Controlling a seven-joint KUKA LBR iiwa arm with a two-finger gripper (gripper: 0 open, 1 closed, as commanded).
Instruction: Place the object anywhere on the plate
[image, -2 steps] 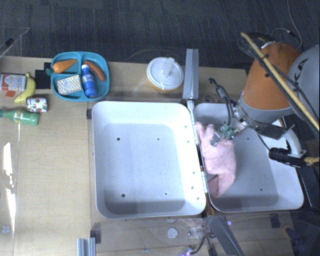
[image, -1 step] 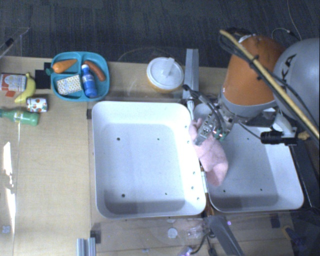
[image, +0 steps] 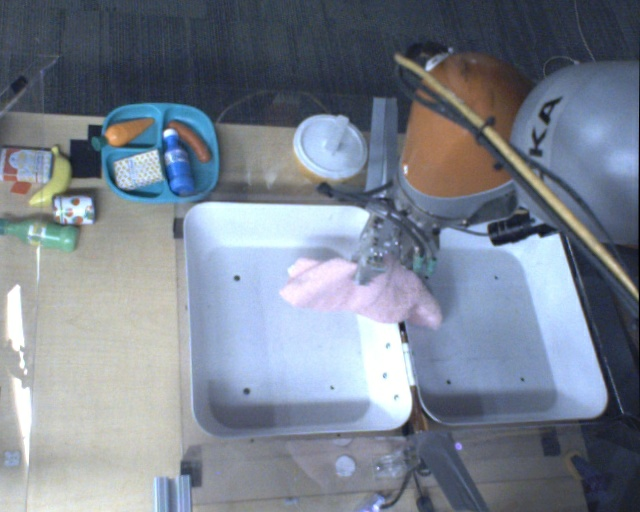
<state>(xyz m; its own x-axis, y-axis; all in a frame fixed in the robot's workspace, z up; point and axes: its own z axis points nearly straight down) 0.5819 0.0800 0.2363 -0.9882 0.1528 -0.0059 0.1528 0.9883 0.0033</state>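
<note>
Pink cloth (image: 362, 291), crumpled, middle of the frame. It drapes across the seam between the two bins: most of it over the right edge of the left bin (image: 230, 400), its right lobe hanging over the near-left corner of the right bin (image: 560, 400). A pointed flap trails toward frame left.

Handling, as a judgement: light, limp, no stiffness at all. It will sag and fold under its own weight, not slip like a hard thing, and nothing about it is fragile. The best hold looks like a raised fold or bunched ridge near its top centre; a flat edge would likely slide out of a pinch.

Gripper (image: 392, 250) sits directly over the cloth's upper middle, its lower end touching or buried in the fabric. The top of the cloth seems gathered up toward it, which suggests a hold, but whether the fingers are closed on the fabric cannot be made out from this slant.

Above it, the arm's orange band (image: 455, 120) fills the upper right of the frame.

Further out, upper left: a blue divided plate (image: 207, 150) carrying toy food and a small bottle, well apart from the cloth. A white lidded cup (image: 331, 145) stands just above the left bin's top edge.
</note>
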